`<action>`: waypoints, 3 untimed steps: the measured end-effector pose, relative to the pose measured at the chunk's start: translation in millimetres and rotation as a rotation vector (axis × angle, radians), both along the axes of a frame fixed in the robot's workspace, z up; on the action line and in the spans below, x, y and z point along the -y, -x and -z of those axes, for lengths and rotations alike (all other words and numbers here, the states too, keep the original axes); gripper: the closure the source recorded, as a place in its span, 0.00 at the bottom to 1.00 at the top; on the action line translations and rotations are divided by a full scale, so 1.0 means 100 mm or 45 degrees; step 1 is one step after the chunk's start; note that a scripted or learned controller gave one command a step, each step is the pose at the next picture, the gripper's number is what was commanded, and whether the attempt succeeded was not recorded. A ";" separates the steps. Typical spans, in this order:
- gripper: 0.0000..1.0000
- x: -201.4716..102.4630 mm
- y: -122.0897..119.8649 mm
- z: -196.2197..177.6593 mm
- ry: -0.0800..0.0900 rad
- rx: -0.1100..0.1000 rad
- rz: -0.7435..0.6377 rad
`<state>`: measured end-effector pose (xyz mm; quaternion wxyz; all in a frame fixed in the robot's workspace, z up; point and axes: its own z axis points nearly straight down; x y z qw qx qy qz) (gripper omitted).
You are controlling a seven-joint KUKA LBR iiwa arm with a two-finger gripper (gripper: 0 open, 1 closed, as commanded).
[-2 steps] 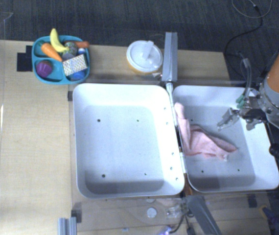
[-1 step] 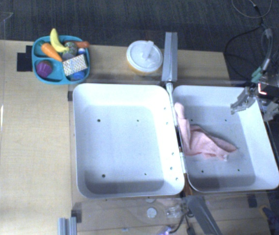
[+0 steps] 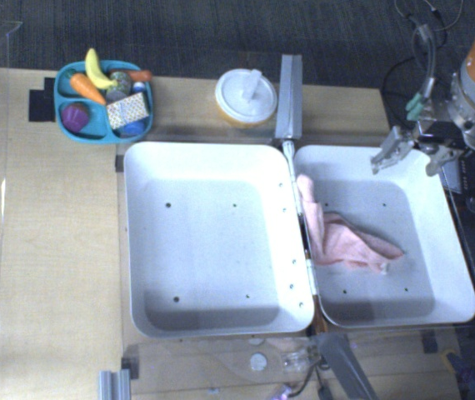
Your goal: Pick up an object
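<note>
Camera view: a pink cloth is lying crumpled in the right bin, one end running up along the divider beside the left bin, the rest trailing toward the bin's middle. It is judged light, soft and limp, likely to drape and slip from a shallow pinch; the thick bunched fold near its centre is offering the best hold. The hand is hovering over the right bin's far rim, its two fingers spread wide, carrying nothing, well apart from the cloth. On the counter a blue tray of toy food and a lidded cup are standing. No legible writing or brand is showing.
</note>
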<state>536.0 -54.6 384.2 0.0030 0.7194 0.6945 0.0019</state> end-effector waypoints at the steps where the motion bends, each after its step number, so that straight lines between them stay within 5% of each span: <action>1: 0.00 0.09 0.36 1.30 -0.002 -0.009 0.056; 2: 0.00 0.43 0.13 2.69 -0.003 -0.009 0.011; 3: 0.00 0.47 -0.33 2.92 0.001 0.016 -0.046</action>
